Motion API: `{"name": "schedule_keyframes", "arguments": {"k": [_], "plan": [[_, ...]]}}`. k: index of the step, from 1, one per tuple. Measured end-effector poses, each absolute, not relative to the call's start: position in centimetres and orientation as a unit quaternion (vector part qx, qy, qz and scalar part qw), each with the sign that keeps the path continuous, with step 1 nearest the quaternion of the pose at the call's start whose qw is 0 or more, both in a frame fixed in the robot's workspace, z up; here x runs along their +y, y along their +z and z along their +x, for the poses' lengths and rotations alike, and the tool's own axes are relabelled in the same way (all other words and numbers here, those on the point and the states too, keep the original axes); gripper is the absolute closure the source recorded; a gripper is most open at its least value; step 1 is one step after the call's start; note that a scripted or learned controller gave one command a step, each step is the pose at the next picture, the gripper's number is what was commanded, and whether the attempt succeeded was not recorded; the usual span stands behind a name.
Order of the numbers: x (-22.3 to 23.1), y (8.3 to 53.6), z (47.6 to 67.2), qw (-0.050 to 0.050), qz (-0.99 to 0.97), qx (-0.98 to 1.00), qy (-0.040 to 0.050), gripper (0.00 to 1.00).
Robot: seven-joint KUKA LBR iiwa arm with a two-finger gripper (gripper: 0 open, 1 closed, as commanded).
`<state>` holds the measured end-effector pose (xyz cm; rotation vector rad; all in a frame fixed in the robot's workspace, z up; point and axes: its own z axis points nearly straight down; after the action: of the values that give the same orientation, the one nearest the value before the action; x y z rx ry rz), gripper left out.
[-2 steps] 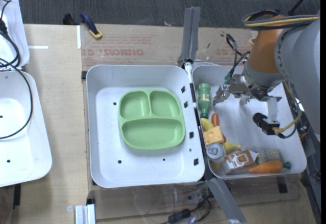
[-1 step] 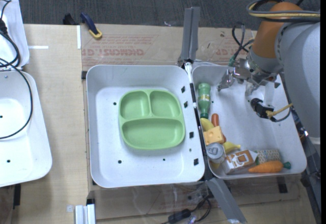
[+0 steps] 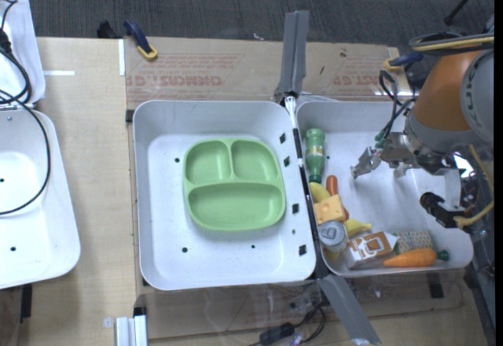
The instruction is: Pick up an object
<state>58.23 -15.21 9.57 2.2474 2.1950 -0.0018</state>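
two bins (image 3: 149, 203), one green plate (image 3: 233, 183).

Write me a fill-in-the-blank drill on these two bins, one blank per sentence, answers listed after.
1. The divided plate in the left bin is coloured ____.
2. The plate has ____ compartments.
3. The carrot lies in the ____ bin.
4. The hand hangs over the ____ bin.

Answers: green; three; right; right

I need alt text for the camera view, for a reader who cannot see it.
A grey and orange robot arm holds its gripper over the right bin, above toy food including a green bottle and a carrot. The left bin holds a green divided plate.
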Motion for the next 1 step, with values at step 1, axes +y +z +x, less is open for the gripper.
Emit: {"name": "schedule_keyframes", "arguments": {"k": [1], "plan": [[-16.82,9.24,58.34,0.001,0.585,0.811,0.0000,0.00]]}}
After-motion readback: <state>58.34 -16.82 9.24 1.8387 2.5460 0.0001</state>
